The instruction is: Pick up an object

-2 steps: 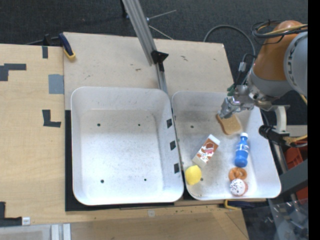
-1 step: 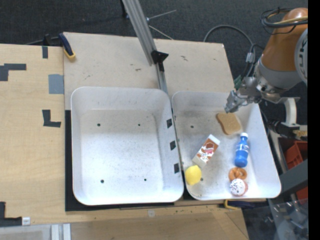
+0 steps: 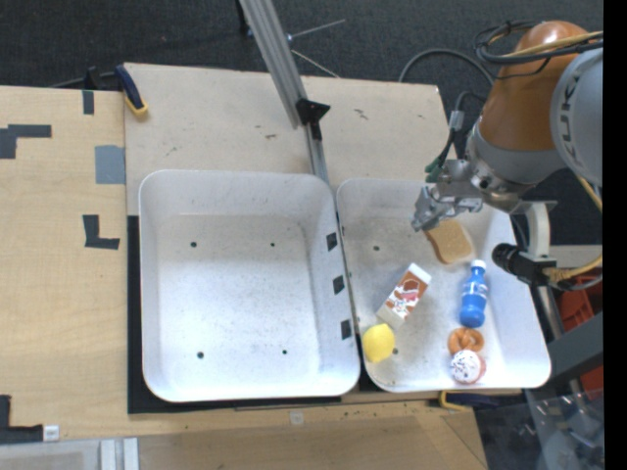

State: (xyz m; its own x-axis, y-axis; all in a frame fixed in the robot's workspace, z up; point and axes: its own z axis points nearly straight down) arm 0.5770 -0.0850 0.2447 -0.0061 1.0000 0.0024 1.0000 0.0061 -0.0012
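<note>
The right bin (image 3: 392, 199) holds a tan sponge-like block (image 3: 451, 243) near its far edge, a small red-and-white carton (image 3: 405, 295) at its middle, a blue bottle (image 3: 473, 296) toward its right edge, a yellow lemon (image 3: 379, 342) at its near left corner, and an orange ring (image 3: 465, 341) touching a white ball (image 3: 466, 366) by the near right corner. The left bin (image 3: 157, 204) sits alongside. The carton's print is too small to read. The gripper (image 3: 431, 212) hangs just above the block's far left corner; whether it is spread or closed cannot be told

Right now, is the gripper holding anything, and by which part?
Cannot be told: the gripper sits at the upper edge of the tan bread slice, the contact unclear.
</note>
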